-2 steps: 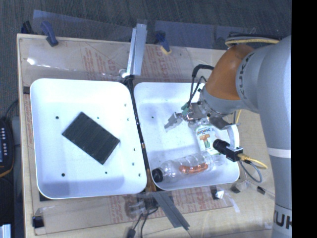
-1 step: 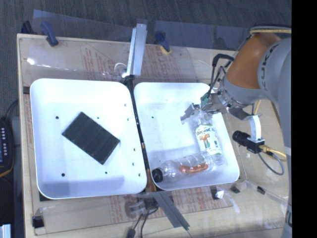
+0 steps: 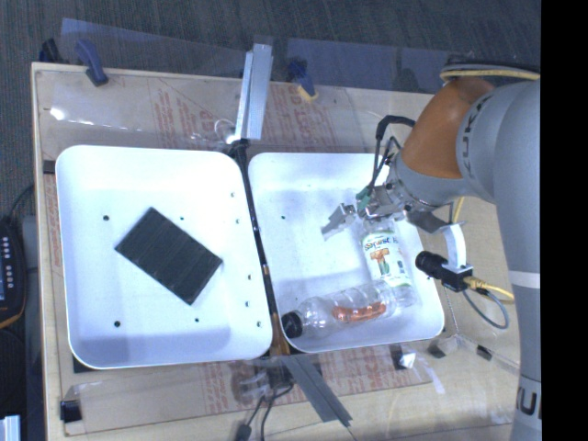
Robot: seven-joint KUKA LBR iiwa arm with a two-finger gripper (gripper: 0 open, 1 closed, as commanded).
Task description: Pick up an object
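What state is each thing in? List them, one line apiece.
Hand: low over the right bin, above the bottles, nothing visibly held.
Labelled bottle: lying down in the right bin, just below the hand.
Clear bottle: lying on its side along the near wall, black cap on, pointing left.
Dark pad: lying flat in the left bin, set at a slant.
Left bin: level on the bench.
Right bin: level beside it.

A dark flat rectangular pad (image 3: 168,254) lies turned at an angle near the middle of the left bin (image 3: 83,168). In the right bin (image 3: 276,177), a small white bottle (image 3: 384,257) with a printed label lies along the right side, and a clear plastic bottle (image 3: 344,309) with a black cap lies on its side along the near edge, its end touching the white one.
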